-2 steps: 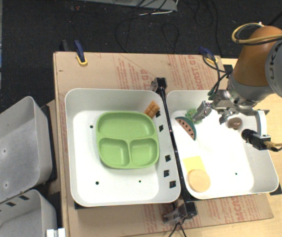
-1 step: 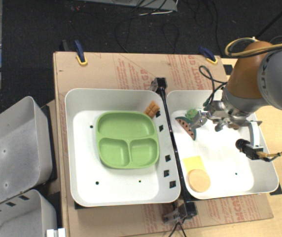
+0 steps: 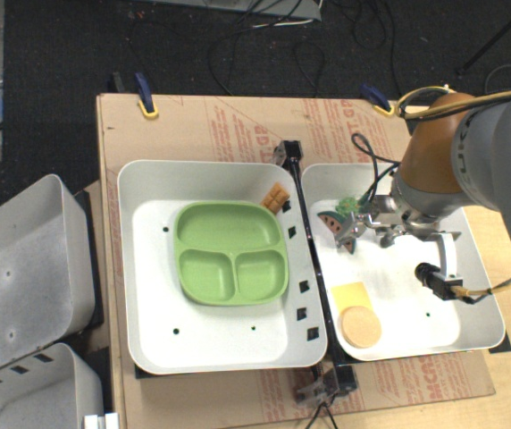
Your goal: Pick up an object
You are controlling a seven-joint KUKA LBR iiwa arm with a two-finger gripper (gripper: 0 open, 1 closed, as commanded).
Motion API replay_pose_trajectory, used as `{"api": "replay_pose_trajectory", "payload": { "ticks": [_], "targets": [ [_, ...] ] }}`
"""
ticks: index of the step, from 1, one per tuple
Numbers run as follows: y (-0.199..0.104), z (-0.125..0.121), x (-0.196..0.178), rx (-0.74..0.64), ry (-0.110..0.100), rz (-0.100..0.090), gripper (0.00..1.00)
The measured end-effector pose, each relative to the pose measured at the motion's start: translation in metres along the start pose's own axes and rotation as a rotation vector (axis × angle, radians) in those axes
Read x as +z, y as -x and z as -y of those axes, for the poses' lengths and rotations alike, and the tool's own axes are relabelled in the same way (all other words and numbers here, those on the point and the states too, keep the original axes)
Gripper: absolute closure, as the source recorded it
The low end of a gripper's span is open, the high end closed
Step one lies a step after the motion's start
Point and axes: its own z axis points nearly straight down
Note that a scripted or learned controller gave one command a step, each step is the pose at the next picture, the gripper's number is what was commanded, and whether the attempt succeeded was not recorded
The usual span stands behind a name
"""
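You will find the jaws [image 3: 352,237] low in the right bin [image 3: 479,329] over a small strawberry toy [image 3: 334,222]; whether they grip it cannot be told.

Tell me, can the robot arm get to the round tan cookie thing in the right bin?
Probably yes. The round tan piece lies in the open near the front of the right bin, beside a yellow square, with nothing on top of it. The tool hangs over the same bin, farther back by the small toys.
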Motion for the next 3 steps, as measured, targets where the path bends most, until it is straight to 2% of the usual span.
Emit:
{"api": "replay_pose_trajectory", "payload": {
  "ticks": [1, 2, 3],
  "targets": [
    [0.0, -0.001, -0.013, 0.001, 0.006, 0.001, 1.0],
    [-0.001, 0.008, -0.065, 0.001, 0.009, 0.002, 1.0],
    [-0.006, 0.003, -0.128, -0.006, 0.011, 0.002, 1.0]
  ]
}}
